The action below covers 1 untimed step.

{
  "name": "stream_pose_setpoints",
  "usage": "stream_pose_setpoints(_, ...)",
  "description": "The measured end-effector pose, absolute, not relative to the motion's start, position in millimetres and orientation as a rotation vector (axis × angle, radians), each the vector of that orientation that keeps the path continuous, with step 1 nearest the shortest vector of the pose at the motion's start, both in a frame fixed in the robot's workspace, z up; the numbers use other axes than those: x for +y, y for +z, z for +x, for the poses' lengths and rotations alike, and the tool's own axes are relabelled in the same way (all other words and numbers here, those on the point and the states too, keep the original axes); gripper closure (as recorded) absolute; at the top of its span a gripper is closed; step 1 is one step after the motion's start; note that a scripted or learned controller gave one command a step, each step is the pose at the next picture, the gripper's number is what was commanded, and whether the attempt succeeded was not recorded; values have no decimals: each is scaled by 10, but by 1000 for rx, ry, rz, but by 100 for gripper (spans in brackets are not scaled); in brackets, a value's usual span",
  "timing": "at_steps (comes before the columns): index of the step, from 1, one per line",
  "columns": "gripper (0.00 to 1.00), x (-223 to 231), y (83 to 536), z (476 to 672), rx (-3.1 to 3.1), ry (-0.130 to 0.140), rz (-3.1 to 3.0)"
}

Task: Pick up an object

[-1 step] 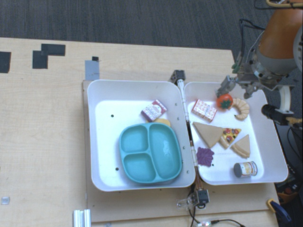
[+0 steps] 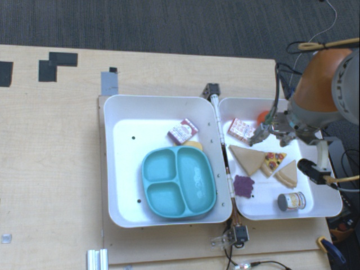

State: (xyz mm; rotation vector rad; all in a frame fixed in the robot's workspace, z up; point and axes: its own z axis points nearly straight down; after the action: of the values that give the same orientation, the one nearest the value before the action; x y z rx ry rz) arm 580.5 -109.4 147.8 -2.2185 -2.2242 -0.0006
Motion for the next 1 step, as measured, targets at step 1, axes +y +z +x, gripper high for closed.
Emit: stream_pose_setpoints(1, 0, -830, 890, 5845, -2230, -11, -2221)
